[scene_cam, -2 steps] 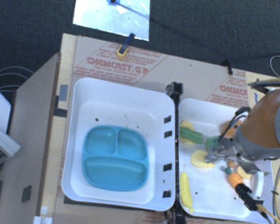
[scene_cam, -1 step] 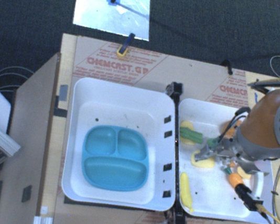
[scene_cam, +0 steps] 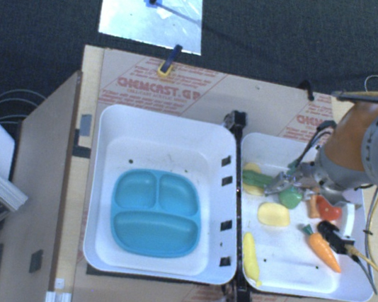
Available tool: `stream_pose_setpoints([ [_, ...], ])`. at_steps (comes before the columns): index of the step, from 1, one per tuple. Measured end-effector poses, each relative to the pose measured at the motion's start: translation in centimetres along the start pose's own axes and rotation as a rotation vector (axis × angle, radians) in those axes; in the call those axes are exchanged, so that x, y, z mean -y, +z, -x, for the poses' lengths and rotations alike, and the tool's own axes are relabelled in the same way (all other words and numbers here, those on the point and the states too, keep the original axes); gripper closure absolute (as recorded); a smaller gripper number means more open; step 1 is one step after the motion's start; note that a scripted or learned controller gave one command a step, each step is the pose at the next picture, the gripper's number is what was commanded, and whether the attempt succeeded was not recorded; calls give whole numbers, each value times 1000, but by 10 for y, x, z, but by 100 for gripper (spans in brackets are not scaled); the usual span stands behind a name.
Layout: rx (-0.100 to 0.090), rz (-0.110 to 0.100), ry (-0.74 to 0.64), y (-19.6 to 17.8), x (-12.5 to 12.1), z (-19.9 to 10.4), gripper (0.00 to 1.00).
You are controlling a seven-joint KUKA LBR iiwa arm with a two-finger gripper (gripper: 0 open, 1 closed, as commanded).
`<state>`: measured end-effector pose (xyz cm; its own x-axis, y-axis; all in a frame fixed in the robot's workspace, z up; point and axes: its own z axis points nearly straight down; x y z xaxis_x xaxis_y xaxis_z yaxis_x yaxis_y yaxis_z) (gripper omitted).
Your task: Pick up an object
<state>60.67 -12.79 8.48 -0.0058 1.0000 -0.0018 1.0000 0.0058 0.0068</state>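
The gripper (scene_cam: 285,184) hung low in the right bin (scene_cam: 282,278) over a green toy (scene_cam: 290,197), seemingly mid-reach, its opening impossible to judge; next it needed to close squarely on the toy.

- a light blue plastic divided plate (scene_cam: 156,212) lies flat in the left shallow white bin (scene_cam: 117,130).
- a shiny square metal sheet (scene_cam: 155,3) lies on dark carpet beyond the bench.
- a yellow clamp (scene_cam: 165,68) sits on the bench's far edge.

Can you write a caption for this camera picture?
Robot gripper reaches over toy food in the right bin; blue tray in the left.
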Motion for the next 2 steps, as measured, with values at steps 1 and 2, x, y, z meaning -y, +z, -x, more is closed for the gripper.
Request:
stream_pose_setpoints([
  [1, -1, -2, -1, -11, 2, 0, 100],
  [2, -3, 2, -3, -126, 16, -51, 100],
])
